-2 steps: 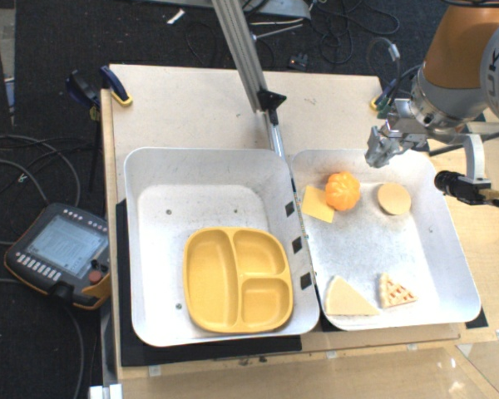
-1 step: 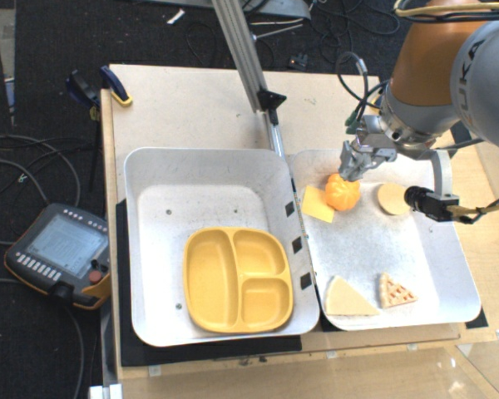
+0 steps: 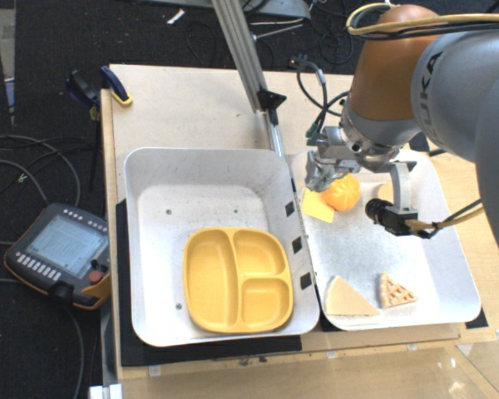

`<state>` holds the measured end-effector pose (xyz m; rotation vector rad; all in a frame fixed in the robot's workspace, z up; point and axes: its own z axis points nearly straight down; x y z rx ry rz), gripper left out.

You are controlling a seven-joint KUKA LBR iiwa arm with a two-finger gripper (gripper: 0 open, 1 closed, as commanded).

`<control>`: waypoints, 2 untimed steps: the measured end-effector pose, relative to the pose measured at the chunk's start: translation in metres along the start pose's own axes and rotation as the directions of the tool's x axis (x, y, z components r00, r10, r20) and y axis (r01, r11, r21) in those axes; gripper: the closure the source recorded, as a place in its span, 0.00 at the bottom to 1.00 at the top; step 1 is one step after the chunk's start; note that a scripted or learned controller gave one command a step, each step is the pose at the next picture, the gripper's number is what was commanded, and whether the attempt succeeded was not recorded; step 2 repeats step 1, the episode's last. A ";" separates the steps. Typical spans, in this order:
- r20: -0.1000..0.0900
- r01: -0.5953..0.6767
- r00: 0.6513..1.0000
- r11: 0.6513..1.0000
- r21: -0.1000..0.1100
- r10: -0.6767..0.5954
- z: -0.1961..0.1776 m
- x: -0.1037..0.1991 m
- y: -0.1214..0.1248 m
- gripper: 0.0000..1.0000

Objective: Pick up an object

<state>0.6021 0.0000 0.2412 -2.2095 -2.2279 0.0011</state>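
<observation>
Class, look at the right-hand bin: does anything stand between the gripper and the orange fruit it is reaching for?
Nothing visible does. The gripper sits right at the orange fruit, which lies against a yellow wedge in the right bin.

Bright, even overhead light washes the white bins [image 3: 208, 181] nearly to glare, with soft shadows. The floor [image 3: 41, 48] toward nine and twelve o'clock stays dim. Focus is fairly sharp, slightly grainy.

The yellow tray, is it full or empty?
Empty. The yellow tray lies flat in the left bin, and all three compartments show bare yellow bottoms.
</observation>
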 end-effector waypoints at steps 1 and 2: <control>0.001 -0.001 1.000 1.000 0.001 0.001 0.012 0.048 -0.018 1.00; 0.001 -0.001 1.000 1.000 0.001 0.001 0.012 0.048 -0.018 1.00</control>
